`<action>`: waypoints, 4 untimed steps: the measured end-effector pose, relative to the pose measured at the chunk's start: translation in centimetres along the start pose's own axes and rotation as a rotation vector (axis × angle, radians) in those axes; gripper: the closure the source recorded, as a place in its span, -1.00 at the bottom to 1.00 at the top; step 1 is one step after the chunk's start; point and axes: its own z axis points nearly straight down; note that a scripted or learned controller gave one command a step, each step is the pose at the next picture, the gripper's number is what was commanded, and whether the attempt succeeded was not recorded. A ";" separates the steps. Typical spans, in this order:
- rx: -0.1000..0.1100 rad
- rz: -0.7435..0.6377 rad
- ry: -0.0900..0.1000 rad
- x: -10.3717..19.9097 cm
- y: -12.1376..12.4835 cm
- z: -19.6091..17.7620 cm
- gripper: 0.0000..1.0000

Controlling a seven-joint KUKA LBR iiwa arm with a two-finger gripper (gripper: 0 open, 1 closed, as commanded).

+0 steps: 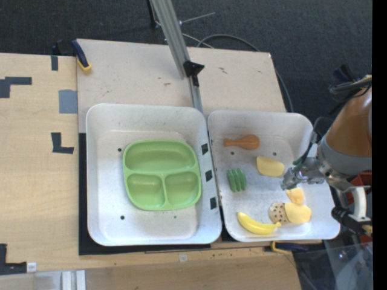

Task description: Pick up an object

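The claw (pixel 294 179) hangs low over the right bin (pixel 284 121), just beside a yellow wedge-like piece (pixel 269 166); I cannot tell its state. In this bin also lie a brown drumstick (pixel 242 142), a green ridged piece (pixel 236 179), a banana (pixel 256 224), a spotted cookie (pixel 277 212) and a yellow duck-like toy (pixel 297 208). The left bin (pixel 100 162) holds a green divided plate (pixel 161 174).

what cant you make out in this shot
- Pincer, camera view: small and blurred, so open or shut is unreadable.
- Yellow piece under it: touching or apart is too small to tell.
- Speckled item: too small to identify.
- Arm: cut off by the right edge.
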 end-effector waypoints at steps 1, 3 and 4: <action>-0.002 -0.001 -0.001 0.7 1.0 -5.2 1.00; 0.002 -0.005 0.003 5.7 2.7 -10.2 1.00; 0.003 -0.007 0.003 11.8 4.8 -9.9 1.00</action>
